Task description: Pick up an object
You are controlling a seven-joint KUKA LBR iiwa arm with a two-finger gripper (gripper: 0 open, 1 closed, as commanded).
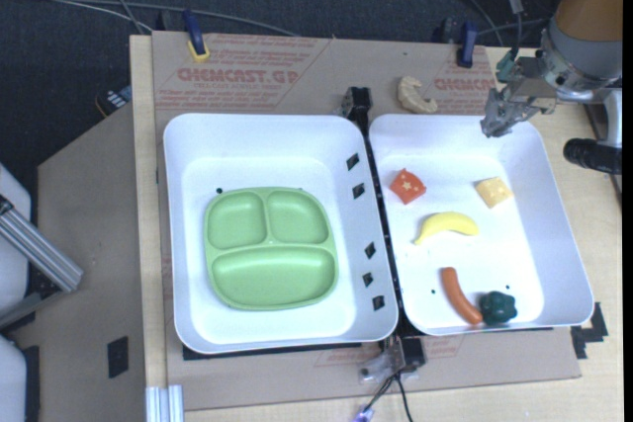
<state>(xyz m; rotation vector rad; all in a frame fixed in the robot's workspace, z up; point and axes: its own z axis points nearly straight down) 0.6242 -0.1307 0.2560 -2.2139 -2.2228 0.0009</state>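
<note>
My fingers cannot be judged as parted or closed at this angle; my gripper (497,122) hangs over the far rim of the right bin (564,242), near its far right corner, with nothing visible between the fingertips. All positions below refer to the yellow banana (446,226), which lies near the centre of that bin. The red cube (407,186) sits just beyond it and to its left. The tan block (493,192) sits beyond it and to its right. The orange sausage (458,295) lies nearer the camera than the banana, with the dark green piece (497,306) touching its near end. The green divided plate (270,247) rests well to the banana's left, in the left bin (188,212). A beige lump (416,95) lies on the bench beyond the banana, outside both bins.
</note>
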